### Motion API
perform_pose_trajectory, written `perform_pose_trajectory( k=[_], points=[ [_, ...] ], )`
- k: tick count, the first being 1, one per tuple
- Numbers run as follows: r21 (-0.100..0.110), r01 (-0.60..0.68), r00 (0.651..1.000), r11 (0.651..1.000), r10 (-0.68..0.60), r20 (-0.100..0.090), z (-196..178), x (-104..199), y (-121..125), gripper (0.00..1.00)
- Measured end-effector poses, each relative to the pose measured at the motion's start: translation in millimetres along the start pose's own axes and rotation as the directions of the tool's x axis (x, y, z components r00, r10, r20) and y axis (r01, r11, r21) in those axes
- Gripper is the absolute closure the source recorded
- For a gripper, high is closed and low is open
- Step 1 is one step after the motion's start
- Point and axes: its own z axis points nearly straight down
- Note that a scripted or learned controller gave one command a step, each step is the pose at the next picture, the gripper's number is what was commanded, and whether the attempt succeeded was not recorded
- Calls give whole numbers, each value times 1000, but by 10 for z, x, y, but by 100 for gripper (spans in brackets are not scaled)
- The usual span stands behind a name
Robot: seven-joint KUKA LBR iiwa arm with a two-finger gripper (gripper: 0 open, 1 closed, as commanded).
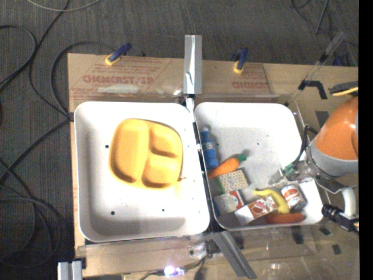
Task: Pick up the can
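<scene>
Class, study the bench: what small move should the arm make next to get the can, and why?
Probably lower the tool slightly toward the can. The can lies in the right bin near its front right corner, beside the banana, and the tool hangs just above it in the view.

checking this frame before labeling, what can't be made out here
- Gripper: small and blurred against the right bin; finger state unreadable.
- Can: label too small to read.
- Arm: cut off by the right edge.
- Red item: partly hidden under the banana and carton.
</scene>
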Motion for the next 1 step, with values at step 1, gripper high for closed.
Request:
perform_pose_trajectory(
  k=[1],
  points=[
    [23,-79,997,997,79,1,-452,-175,878,100]
  ],
)
